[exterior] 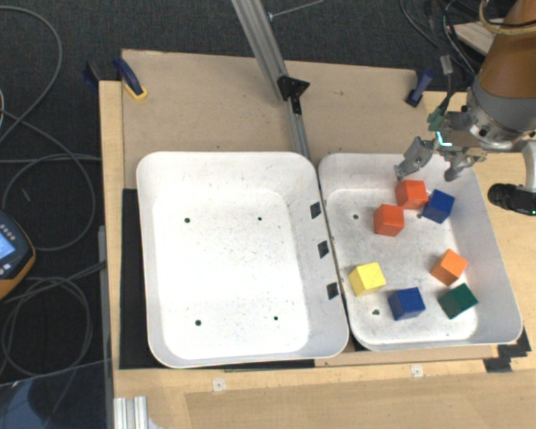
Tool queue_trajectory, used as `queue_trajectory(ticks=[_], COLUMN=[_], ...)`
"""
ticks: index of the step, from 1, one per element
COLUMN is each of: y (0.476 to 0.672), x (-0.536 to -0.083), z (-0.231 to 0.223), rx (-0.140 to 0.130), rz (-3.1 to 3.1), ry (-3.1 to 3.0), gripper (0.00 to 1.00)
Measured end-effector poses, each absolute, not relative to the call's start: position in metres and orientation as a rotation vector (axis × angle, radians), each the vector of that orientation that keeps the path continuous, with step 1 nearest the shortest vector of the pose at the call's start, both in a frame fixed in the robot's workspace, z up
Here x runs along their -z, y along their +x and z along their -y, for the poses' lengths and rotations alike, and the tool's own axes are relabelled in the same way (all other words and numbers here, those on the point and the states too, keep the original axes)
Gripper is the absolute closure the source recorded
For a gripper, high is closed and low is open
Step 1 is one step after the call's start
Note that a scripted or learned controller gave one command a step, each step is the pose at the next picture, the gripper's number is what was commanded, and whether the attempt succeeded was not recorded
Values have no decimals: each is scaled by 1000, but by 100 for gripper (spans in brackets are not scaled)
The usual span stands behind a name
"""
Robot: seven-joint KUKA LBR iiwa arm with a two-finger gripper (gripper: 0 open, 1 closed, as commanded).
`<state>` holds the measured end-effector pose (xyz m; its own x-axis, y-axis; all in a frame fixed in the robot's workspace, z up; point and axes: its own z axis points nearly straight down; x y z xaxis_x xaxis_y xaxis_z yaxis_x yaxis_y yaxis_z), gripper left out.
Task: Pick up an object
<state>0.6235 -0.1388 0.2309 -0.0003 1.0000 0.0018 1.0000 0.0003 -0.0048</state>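
Note:
My gripper (435, 164) hangs over the far edge of the right bin (491, 266), fingers spread open with nothing between them. Just below it lie an orange-red cube (412, 193) and a blue cube (438, 206). A second red cube (389, 220) sits a little to the left of those. Nearer the front are a yellow cube (368, 278), another blue cube (406, 303), an orange cube (448, 266) and a dark green cube (457, 300).
The left bin (223, 257) lies beside the right one, with black clips (322, 248) along the shared edge. A slanted metal pole (266, 47) rises behind the bins. Blue clamps (130, 77) hold the board's far corners.

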Motion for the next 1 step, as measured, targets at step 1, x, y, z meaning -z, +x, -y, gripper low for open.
queue_trajectory(ticks=[1], y=[624], x=[-234], z=[139], rx=[0], rz=[2222], ry=[-2219], gripper=[0])
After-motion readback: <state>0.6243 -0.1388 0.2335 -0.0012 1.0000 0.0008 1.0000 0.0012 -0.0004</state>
